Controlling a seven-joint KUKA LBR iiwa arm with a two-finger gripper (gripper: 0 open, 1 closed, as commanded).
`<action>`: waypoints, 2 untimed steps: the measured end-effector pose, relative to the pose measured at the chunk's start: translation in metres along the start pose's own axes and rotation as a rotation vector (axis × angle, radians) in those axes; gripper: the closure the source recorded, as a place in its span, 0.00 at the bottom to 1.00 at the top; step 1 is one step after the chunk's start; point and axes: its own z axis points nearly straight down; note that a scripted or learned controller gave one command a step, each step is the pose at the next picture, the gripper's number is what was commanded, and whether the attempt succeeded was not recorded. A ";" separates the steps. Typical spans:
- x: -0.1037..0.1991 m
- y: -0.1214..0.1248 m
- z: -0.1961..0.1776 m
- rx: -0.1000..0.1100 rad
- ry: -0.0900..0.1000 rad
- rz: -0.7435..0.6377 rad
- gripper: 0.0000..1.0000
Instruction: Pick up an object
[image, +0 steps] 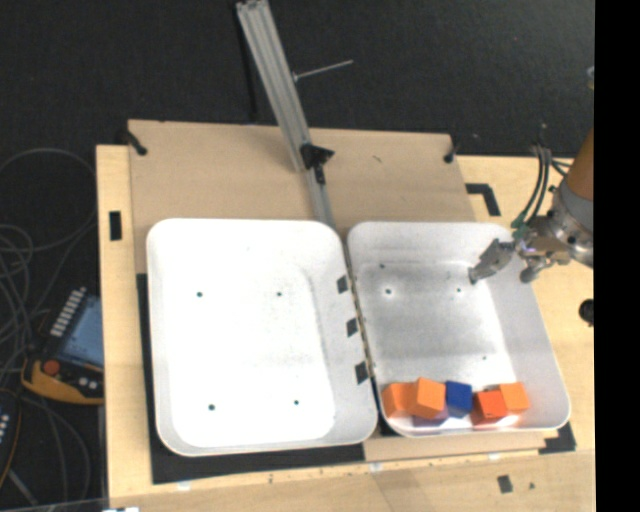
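Several small blocks lie in a row along the near wall of the right bin (520, 320): an orange block (400, 398), a second orange block (431, 396), a blue block (458, 396), a red-orange block (488, 405) and another orange block (514, 396). My gripper (508, 265) hangs over the far right corner of that bin, well behind the blocks and apart from them. Its fingers (489, 263) are spread open with nothing between them.
The left bin (165, 330) sits beside the right one, joined by small clips along the shared edge. A metal rail (285, 95) slants down from the top to the bins' far junction. Cables and a handheld pendant (70, 345) lie off the bench at left.
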 end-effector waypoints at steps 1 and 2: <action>0.063 -0.082 0.092 0.012 0.008 0.006 0.00; 0.131 -0.078 0.075 -0.001 0.006 -0.003 0.00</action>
